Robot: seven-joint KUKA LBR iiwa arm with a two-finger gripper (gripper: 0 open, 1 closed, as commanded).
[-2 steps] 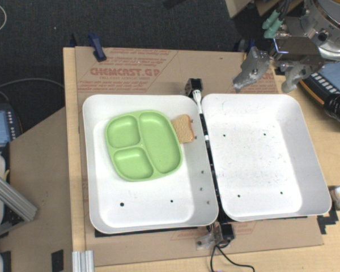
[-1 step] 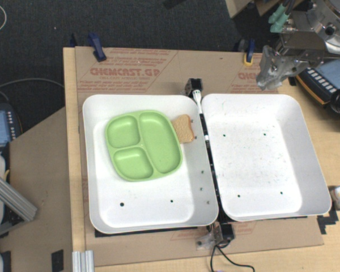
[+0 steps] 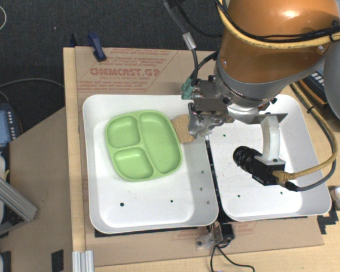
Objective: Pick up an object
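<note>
arm [image 3: 272, 33]: over the right bin's [image 3: 306, 203] far-left corner | green divided plate [image 3: 143, 146]: flat in the left bin [image 3: 102, 208], toward its far side | claw [image 3: 203, 123]: low at the seam between the bins, beside a tan object [image 3: 183, 130] at the plate's right edge; grip state cannot be told

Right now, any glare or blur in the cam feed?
Camera view: broad glare on the arm's orange band; the claw region is dark, in the arm's shadow; the green divided plate and left bin are evenly lit and sharp; no obvious motion blur.
</note>
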